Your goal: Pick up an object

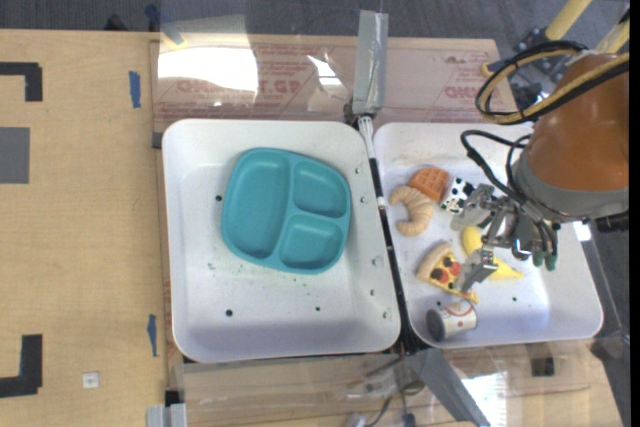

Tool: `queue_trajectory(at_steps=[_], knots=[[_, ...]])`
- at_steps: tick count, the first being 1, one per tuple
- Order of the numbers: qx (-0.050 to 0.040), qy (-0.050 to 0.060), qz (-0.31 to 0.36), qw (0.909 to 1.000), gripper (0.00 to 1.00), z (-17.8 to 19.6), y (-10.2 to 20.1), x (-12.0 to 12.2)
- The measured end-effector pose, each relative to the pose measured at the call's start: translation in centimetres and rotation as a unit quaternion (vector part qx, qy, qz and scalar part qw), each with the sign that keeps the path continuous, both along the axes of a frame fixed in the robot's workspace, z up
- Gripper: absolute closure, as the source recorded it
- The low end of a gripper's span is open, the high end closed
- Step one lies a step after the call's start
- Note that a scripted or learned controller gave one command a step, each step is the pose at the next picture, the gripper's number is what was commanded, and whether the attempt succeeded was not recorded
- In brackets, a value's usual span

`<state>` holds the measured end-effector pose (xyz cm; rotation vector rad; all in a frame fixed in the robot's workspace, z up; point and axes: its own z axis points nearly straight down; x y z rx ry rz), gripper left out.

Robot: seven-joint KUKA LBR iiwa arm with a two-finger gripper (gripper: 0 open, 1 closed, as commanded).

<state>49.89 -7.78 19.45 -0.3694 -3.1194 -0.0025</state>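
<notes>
Claw (484, 260) low in right bin (570, 320), poised above pizza slice toy (441, 267) for a grab; finger spread impossible to tell. Croissant (413, 208) nearby, untouched.

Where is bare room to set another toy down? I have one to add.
Left bin: bare floor all round the teal plate, widest along the near edge. Right bin: crowded mid-floor with croissant, pizza slice and gripper; bare near-right corner.
</notes>
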Motion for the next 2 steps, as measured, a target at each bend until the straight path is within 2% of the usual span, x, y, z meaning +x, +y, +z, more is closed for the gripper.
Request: queue_trajectory(at_steps=[1,2], knots=[[-0.0008,-0.008,-0.134,0.9910,0.00,-10.5,-3.6,-0.6],[-0.0004,-0.002,-0.412,0.9110,0.00,-9.4,-3.4,5.3]])
